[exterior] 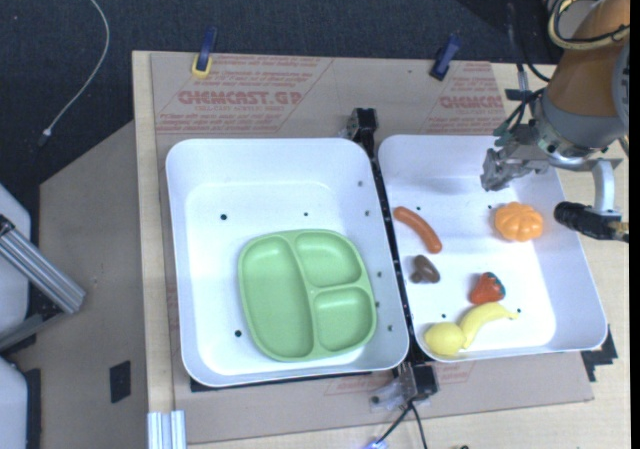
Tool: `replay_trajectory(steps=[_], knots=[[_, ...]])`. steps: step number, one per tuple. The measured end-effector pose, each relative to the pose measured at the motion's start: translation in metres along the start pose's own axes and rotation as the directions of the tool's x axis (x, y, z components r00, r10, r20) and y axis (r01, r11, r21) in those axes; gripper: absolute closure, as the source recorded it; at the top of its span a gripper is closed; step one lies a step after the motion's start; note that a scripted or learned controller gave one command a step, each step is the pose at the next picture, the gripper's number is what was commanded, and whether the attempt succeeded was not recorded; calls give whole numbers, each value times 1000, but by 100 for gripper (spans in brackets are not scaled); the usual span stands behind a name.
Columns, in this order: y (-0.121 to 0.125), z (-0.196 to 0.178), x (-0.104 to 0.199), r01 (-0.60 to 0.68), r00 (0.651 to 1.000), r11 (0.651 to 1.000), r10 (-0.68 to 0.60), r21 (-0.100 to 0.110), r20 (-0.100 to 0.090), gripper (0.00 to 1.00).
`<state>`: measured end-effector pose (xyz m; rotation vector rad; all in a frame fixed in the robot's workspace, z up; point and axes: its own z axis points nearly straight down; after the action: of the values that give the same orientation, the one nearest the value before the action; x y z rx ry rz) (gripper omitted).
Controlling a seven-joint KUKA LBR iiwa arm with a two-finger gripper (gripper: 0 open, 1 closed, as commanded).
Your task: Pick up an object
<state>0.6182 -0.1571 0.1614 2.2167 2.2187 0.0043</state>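
1. In the left bin [190, 237], a green divided plate [306, 293] lies flat.
2. In the right bin [570, 322], from left to right: a sausage [417, 228], a brown piece [425, 270], a lemon [445, 339], a banana [484, 320], a strawberry [488, 288], and an orange pumpkin [518, 222].
3. The gripper [497, 175] hangs above the bin's far end, just beyond the pumpkin, holding nothing; how far it is open I cannot tell.

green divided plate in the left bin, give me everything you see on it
The pale green plastic divided plate is a rounded rectangle with three compartments: one long at the view's left, two smaller at the right. It lies flat, slightly rotated, on the floor of the left white bin, toward the near side. All compartments look bare; nothing else touches it.
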Motion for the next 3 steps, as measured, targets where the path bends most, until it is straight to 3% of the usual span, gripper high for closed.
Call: replay_trajectory(steps=[1, 2, 3], knots=[[3, -65, 3, 1, 1000, 1000, -1, -3, 1, 100], [4, -66, 3, 0, 1000, 1000, 0, 3, -1, 100], [-19, -72, 58, 5, 1000, 1000, -4, 7, -4, 100]])
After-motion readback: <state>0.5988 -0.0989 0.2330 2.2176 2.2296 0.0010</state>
